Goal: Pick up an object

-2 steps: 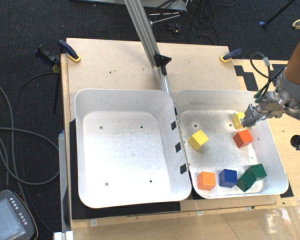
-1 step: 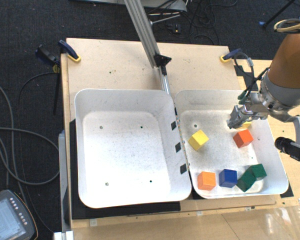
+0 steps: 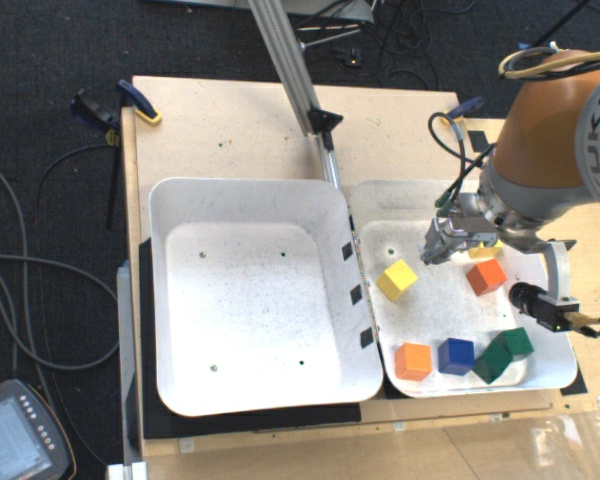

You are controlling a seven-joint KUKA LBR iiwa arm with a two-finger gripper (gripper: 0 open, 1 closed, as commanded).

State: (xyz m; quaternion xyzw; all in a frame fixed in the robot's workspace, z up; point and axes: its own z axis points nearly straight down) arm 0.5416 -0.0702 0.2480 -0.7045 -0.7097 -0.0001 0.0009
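Camera view: along the right bin's (image 3: 380,230) near edge sit an orange cube (image 3: 413,361), blue cube (image 3: 457,356) and green block (image 3: 504,354). Farther in, the yellow cube (image 3: 397,279) lies by its left wall, light, rigid, best pinched across flat faces. The gripper (image 3: 442,244) hovers just beyond; whether it is spread or closed, I cannot tell.

Dark carpeted floor (image 3: 40,48) strewn with black cables (image 3: 20,268); pale wooden tabletop (image 3: 240,128); slanted metal pole (image 3: 285,53); blue-yellow clamp (image 3: 138,101) at tabletop corner.
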